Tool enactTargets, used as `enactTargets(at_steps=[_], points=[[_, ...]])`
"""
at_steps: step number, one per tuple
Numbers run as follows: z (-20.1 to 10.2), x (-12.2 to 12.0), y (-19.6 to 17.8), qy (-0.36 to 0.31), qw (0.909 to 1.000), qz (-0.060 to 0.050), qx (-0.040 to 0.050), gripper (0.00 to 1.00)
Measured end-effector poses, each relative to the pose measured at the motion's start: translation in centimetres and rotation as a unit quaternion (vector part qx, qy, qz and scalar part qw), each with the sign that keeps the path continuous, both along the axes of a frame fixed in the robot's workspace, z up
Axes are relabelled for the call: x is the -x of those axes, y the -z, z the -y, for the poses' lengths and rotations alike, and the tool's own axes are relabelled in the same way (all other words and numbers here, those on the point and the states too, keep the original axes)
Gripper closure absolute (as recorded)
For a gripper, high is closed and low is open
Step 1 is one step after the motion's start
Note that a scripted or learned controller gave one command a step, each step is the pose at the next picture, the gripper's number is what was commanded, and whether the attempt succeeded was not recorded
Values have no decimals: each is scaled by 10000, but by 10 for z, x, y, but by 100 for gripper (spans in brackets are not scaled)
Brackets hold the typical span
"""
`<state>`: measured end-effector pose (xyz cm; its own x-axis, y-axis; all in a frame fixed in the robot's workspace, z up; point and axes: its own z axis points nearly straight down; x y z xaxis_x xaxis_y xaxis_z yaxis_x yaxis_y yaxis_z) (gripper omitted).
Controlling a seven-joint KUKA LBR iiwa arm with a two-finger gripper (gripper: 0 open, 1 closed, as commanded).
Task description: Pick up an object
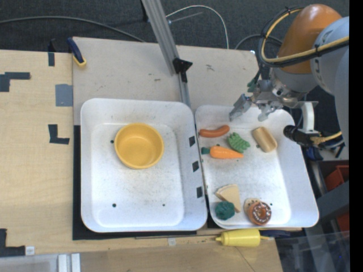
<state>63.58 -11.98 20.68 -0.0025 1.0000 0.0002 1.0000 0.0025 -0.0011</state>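
- Over at the 2 o'clock side of the bench, the arm (317, 38) hangs above the far rim of the right bin (295, 169), with the gripper (253, 110) hovering just past that bin's 12 o'clock edge. The fingers (238, 109) look spread apart with nothing between them, so no grab yet.
- Left bin (96, 169) is mostly bare floor with just the yellow bowl (139, 145) sitting toward its 11 o'clock part. Loads of space there, but it's well apart from the claw.
- Closest candidates are in the right bin: the bread roll (264, 139) at roughly 1 o'clock in that bin, the sausage (214, 131) at 11 o'clock, and the carrot (226, 152) touching or nearly touching the green leafy piece (239, 142).
- Best bet is probably the bread roll: it sits alone, free floor on its 3 and 6 o'clock sides. Drop straight down and close across its narrow width.
- Carrot and green piece crowd each other, so fingers could snag both.
- Near edge cluster: cheese wedge (229, 195), green lump (224, 210), cookie (259, 211). All hug the 6 o'clock wall, so little finger room.
- Mustard bottle (242, 238) lies outside the bin, on the bench.
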Motion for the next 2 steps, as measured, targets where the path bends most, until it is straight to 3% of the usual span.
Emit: enactTargets(at_steps=[1, 2], points=[[0, 0, 0, 0, 10000, 0, 0, 0], [5, 3, 63, 6, 10000, -33, 5, 0]])
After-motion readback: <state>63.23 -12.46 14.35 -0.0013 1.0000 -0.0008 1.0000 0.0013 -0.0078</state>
